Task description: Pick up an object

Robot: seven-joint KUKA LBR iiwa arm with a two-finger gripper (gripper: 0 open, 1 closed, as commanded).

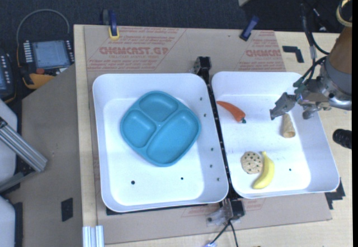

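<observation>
The gripper (295,107) hangs over the far right part of the right bin (313,181). Its two dark fingers are spread wide, and there is nothing between them. Just below it lies a small tan cone (287,126), like an ice cream cone or a bit of bread. That looks like the thing it may try to grab.

A few things could go wrong. The cone is narrow at one end and fat at the other, so it could squirt out sideways when the fingers close. It also lies a little nearer than the fingers, so the gripper might come down beside it and close on air. The bin floor is smooth and shiny, so a push could make the cone slide away.

Other toys sit in the same bin. An orange pepper (231,110) with a green stem lies to the left. A round cookie (251,162) with dark dots touches a curved yellow banana (264,172) near the front. They all look like smooth plastic.

The left bin (112,184) holds a blue plate (160,128) with three sections. It looks hard, with soft rounded corners.
</observation>
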